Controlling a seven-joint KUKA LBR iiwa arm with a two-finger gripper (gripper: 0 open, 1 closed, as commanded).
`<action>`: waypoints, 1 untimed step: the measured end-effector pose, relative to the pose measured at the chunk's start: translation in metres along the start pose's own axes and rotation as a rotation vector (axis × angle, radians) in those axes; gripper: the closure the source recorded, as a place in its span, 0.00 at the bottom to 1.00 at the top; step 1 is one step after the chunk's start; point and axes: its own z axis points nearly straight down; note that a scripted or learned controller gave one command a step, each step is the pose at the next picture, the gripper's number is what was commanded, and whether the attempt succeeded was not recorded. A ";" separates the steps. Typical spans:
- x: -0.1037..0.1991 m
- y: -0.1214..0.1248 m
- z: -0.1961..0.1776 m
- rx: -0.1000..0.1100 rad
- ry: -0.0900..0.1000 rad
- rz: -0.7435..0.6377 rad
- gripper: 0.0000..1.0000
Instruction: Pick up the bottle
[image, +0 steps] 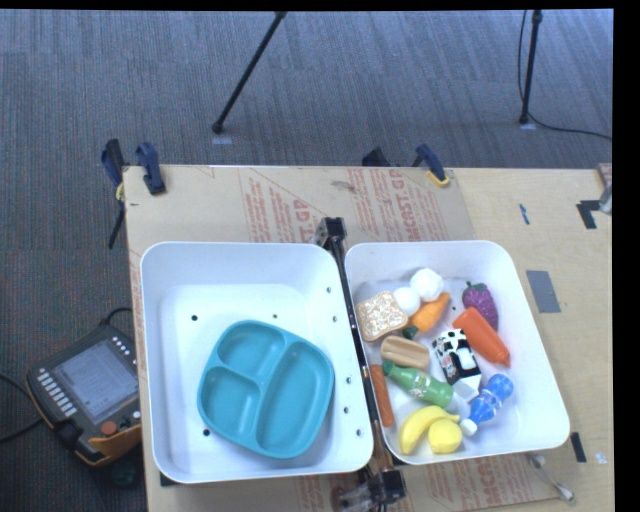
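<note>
On the brown wooden table (300, 200) sit two shallow white bins side by side. Inside the left bin (180, 275) lies a teal plastic plate (265, 388) with three compartments. Toy food crowds the right bin (500, 262); the small green plastic bottle (418, 380) lies on its side among it, between a hot-dog bun (405, 351) and a yellow banana (423, 424). Whether the tool is open or closed cannot be told.

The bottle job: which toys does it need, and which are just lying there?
Needed: green bottle.

Just lying there: blue plate, banana, carrot, toast, hot dog, purple grapes, cow-print carton.
</note>
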 end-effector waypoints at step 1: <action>0.022 -0.015 -0.045 -0.001 -0.004 -0.208 1.00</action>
